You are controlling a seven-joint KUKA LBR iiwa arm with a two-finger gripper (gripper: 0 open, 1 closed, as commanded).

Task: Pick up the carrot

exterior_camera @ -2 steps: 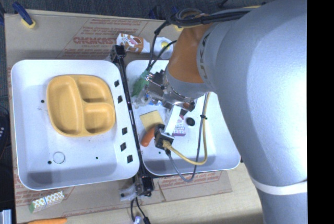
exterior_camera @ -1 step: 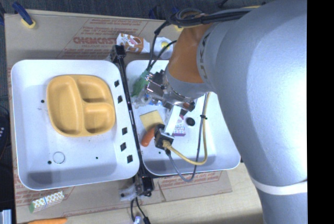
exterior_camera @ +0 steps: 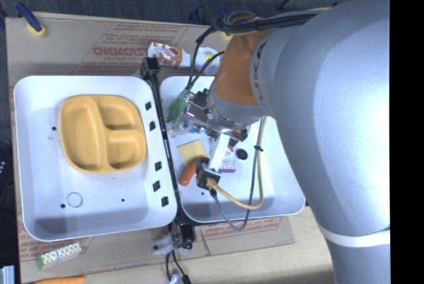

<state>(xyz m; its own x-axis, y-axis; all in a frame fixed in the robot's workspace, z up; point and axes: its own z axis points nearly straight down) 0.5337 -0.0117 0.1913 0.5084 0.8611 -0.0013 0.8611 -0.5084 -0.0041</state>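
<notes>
Carrot (exterior_camera: pixel 187 174) just below pincer (exterior_camera: pixel 192 114), yellow block (exterior_camera: pixel 191 150) between them, green thing (exterior_camera: pixel 177 108) close beside pincer; cannot tell whether pincer apart or together.

The arm (exterior_camera: pixel 331 110) covers most of the right bin (exterior_camera: pixel 283 196), the carrot (exterior_camera: pixel 188 173) is hidden at its upper end under the wrist, a green thing (exterior_camera: pixel 177 107) is half hidden there too, and an orange thing (exterior_camera: pixel 59 280) is cut off by the lower edge.
</notes>
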